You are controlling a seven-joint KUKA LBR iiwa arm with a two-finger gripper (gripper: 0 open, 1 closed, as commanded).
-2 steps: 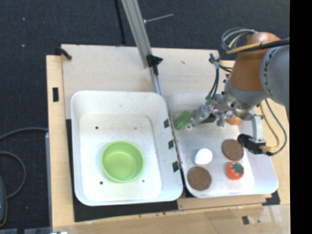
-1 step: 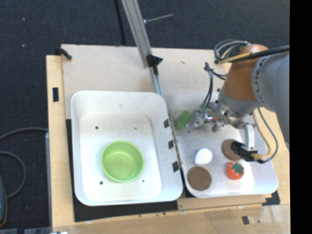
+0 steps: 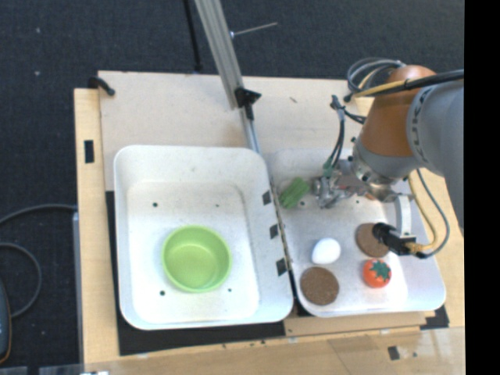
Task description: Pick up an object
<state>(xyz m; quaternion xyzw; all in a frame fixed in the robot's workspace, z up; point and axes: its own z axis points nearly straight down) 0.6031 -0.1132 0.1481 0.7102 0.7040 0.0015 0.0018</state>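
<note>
We see the gripper (image 3: 328, 191) low in the right bin (image 3: 426, 287), just beside a green object (image 3: 293, 192); we cannot tell its state. A green bowl (image 3: 196, 258) sits in the left bin (image 3: 141, 170).

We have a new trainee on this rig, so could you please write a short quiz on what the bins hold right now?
1. True or false: the green bowl sits in the left bin.
2. Which lies nearest the gripper? A) green piece B) toy tomato C) white ball
3. How many brown discs lie in the right bin?

Key: 1 true; 2 A; 3 two.
</note>
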